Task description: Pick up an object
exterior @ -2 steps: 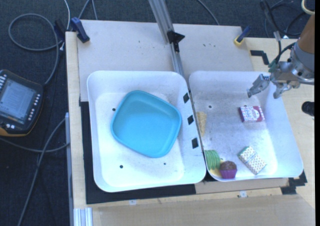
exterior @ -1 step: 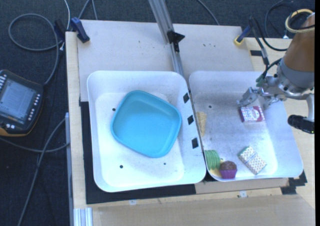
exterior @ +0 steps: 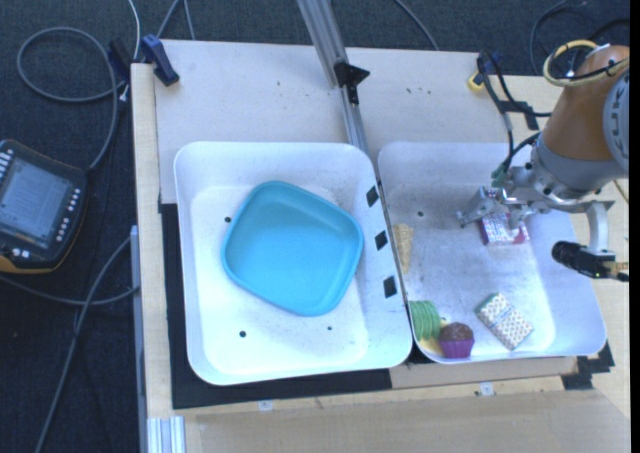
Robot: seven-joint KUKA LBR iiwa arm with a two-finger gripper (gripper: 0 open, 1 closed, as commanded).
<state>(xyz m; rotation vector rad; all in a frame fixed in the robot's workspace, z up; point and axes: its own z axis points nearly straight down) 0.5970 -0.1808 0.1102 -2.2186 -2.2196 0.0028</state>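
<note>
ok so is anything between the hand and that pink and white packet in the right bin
Nothing visible does. The hand sits directly over the pink and white packet in the right bin. The patterned block, purple cupcake and green item lie nearer the front edge, apart from it.

Cut off by the right edge: arm [exterior: 590,121]. Partly hidden under the gripper [exterior: 497,209]: pink-and-white packet [exterior: 503,232], label too small to read.
</note>
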